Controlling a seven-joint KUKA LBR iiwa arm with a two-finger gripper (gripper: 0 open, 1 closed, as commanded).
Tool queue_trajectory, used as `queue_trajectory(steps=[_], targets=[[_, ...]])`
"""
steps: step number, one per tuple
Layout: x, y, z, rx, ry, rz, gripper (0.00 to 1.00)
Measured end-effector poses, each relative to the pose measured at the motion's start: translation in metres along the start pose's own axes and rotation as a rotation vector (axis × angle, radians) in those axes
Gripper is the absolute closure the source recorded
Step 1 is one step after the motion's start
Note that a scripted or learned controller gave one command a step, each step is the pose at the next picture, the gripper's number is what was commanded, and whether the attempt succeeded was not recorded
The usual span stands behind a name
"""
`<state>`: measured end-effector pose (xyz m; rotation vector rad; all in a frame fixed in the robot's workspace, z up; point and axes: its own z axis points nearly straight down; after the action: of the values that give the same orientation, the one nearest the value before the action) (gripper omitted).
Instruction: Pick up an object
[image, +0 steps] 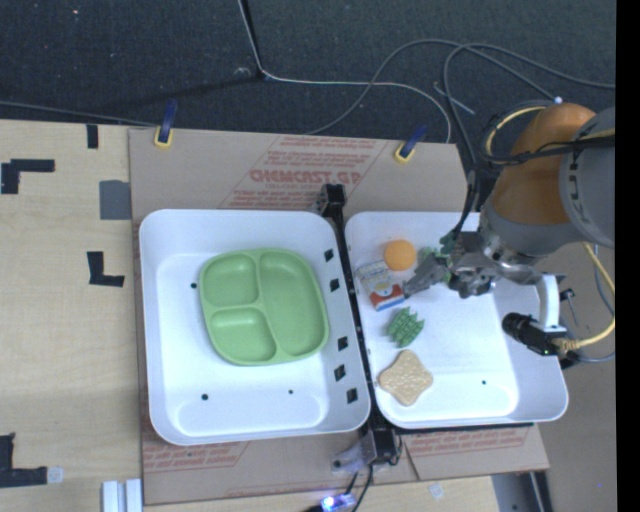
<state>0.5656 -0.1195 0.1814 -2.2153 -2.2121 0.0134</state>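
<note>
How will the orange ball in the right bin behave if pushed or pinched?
The orange ball looks round and smooth, so it will likely roll on the right bin's flat floor. A pinch off its middle may squirt it out. It looks small, so probably light.

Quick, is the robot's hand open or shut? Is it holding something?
Hand: cannot be told; it sits low in the right bin near the orange ball.
</note>
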Motion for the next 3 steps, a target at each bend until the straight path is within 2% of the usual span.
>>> queue_trajectory(steps=[1, 2, 3], targets=[[0.0, 0.003, -0.006, -0.012, -0.001, -0.003, 0.0], [-0.007, 0.008, 0.053, -0.007, -0.002, -0.002, 0.0], [-0.006, 0.009, 0.098, -0.014, -0.004, -0.003, 0.0]])
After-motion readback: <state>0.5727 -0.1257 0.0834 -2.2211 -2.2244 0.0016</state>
